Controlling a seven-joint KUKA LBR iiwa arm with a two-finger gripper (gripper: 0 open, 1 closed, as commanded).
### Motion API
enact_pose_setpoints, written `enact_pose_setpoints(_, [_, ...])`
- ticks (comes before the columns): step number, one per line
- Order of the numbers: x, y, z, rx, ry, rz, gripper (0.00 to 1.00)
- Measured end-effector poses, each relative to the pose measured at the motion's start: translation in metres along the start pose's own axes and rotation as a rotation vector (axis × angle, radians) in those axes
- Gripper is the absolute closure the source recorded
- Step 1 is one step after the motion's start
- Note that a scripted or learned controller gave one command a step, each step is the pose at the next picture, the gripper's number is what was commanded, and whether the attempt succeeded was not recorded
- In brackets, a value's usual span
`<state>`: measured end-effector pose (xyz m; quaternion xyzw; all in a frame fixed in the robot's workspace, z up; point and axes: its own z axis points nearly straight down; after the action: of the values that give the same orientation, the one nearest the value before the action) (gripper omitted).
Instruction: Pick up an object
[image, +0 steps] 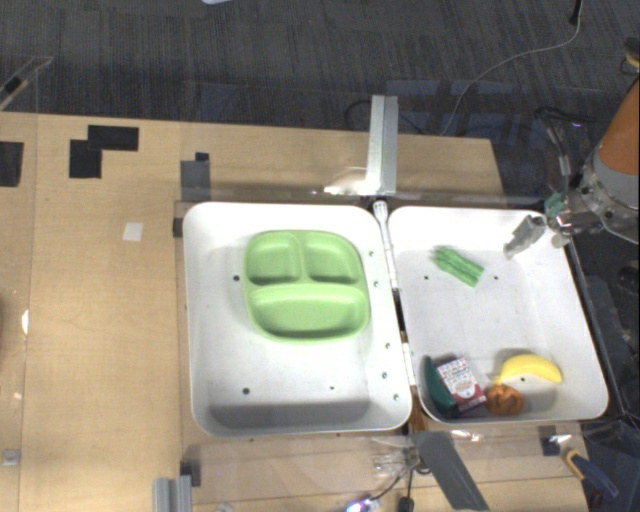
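Bench: a pale wooden bench top (90, 330) is seen from above at a slant, with black rectangular marks near its far left edge and dark carpet beyond it.

Bins: two shallow white plastic bins are set side by side, their inner walls touching along the middle. The left bin (215, 380) and the right bin (560, 330) are divided by a grey metal post (384, 145) standing at their far junction.

Left bin contents: a light green, rounded, three-compartment plastic tray (305, 283) is laid flat near the middle of the left bin, two small compartments on the far side and one wide compartment on the near side.

Right bin contents: a small green ribbed oblong object (459, 266) is laid at an angle in the far half, well apart from everything else. Along the near wall a yellow banana (530, 370) is laid, with a small round orange-brown object (505, 400) touching it on its left. Just beside that, a small red and white printed box (460, 378) is seen resting against a dark teal object (435, 385) in the near left corner.

Arm: the grey arm with its orange band (618, 150) is seen entering from the right edge.

Gripper: the two-finger gripper (524, 236) is held above the far right corner of the right bin, near its rim. Nothing is seen between it and the bin floor; whether it is open or closed cannot be told.
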<state>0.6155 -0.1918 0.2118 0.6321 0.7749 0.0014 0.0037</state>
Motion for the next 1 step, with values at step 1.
enact_pose_setpoints(1, [0.0376,0.0462,0.115,0.0,0.002,-0.255,0.0])
